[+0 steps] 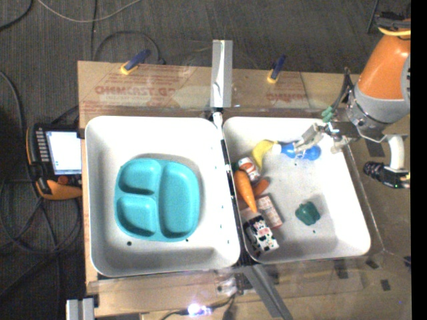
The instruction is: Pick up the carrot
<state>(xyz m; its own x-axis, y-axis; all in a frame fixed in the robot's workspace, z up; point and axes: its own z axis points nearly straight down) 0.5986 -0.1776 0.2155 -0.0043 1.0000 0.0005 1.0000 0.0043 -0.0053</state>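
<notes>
The orange carrot (245, 189) lies in the right bin (347, 242), close to its left wall, pointing toward the near edge. My gripper (323, 139) hovers over the bin's far right part, well to the right of the carrot and beyond it. Its fingers stand apart and open, with nothing between them. One fingertip (309, 138) is just above a blue object (301, 153).
Around the carrot lie a small red and white can (248, 168), a yellow object (264, 151), a pinkish box (269, 212) and a black and white packet (261, 235). A green object (307, 213) sits mid-bin. The left bin (100, 245) holds a teal divided tray (159, 199).
</notes>
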